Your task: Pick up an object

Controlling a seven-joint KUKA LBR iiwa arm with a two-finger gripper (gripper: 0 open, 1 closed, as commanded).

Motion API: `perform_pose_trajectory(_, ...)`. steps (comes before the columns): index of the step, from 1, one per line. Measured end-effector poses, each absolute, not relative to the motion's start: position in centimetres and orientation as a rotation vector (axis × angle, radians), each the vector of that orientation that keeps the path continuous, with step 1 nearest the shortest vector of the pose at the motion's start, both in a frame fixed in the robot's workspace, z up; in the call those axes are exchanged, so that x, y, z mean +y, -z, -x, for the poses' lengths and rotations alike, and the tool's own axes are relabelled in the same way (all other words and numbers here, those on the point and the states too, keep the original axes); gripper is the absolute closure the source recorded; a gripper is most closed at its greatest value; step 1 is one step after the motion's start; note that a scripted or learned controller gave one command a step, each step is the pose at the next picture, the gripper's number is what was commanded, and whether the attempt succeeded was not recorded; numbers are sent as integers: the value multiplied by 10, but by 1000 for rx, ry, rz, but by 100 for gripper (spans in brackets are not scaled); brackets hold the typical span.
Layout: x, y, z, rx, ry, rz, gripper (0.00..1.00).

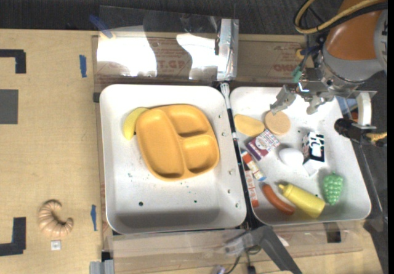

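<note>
**Q:** Tan bench board [43,143] is carrying what, from largest item to smallest?

**A:** Two shallow white bins are sitting side by side. Left bin [117,193] is holding an orange divided tray [177,140], with a yellow banana-like piece [129,122] touching the tray's far-left edge. Right bin [357,205] is holding the candidates for picking: a yellow bottle [301,199], a red sausage-like piece [277,199] just beside it, green grapes [332,188], a black-and-white packet [314,146], a small printed packet [263,142], two tan discs [278,122], and a white egg-like object [289,156]. A croissant [55,218] is lying on the board, well apart from both bins.

**Q:** What is the gripper doing, and what is likely to go wrong?

**A:** Gripper [301,101] is hanging over the right bin's far edge, fingers spread, pinching nothing. Objects are lying crowded; the fingers are probably at risk of landing on two at once, or of closing on a flat disc and sliding off.
</note>
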State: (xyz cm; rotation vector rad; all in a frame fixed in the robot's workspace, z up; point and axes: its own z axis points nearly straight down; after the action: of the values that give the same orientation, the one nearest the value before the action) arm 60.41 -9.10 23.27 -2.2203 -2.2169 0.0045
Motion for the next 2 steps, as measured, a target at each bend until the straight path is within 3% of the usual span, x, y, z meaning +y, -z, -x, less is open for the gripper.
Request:
perform_pose_trajectory(1, -96, -94, -607, -2124, 2, 2317, 0)
perform_pose_trajectory(2, -97, -98, -606, -2115, -4, 2319, 100)
